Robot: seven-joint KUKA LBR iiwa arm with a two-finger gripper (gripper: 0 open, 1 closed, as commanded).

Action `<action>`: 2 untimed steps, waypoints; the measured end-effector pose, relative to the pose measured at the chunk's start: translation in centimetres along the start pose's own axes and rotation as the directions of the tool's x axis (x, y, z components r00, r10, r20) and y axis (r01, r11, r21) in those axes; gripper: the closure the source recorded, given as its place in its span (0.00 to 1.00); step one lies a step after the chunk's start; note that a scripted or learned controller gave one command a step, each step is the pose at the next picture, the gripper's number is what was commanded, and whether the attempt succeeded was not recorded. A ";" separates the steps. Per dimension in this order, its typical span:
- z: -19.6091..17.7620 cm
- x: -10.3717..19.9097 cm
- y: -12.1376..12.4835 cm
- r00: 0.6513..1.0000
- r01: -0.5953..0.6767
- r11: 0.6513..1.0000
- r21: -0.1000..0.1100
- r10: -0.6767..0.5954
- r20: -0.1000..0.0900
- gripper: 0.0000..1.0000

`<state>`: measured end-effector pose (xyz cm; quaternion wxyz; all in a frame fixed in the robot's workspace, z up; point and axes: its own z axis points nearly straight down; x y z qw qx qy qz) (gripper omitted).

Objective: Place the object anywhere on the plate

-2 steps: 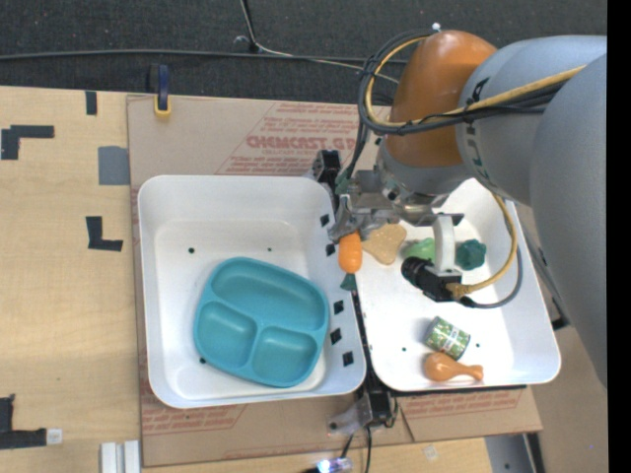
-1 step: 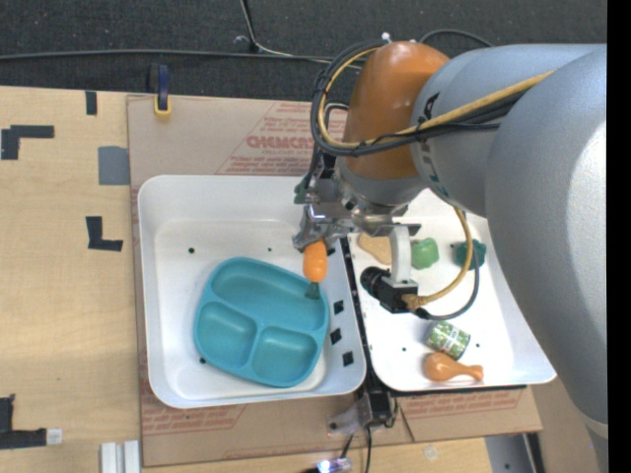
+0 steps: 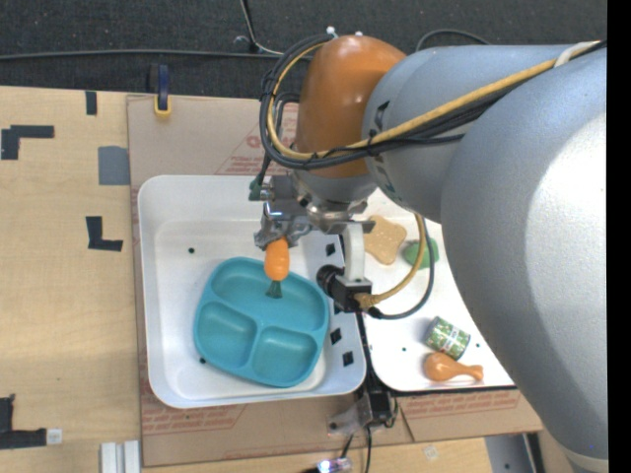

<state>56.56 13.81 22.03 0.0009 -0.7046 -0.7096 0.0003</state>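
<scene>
Orange carrot-shaped toy (image 3: 277,260) hangs upright, pinched between the fingers of the grey two-finger gripper (image 3: 279,236), directly below it and just above the far rim of the blue sectioned plastic plate (image 3: 258,323).

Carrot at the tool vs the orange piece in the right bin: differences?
The carrot hangs upright at the tool, above the blue plate in the left bin; the orange piece lies flat on the right bin's floor. The carrot is a plain taper with a green end; the piece has a bulb and a narrow neck. Both are orange.
</scene>
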 end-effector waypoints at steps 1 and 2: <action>0.0 4.6 -2.2 1.000 0.000 1.000 0.002 0.000 0.001 1.00; 0.0 4.4 -2.1 1.000 -0.004 1.000 0.001 0.004 0.002 0.00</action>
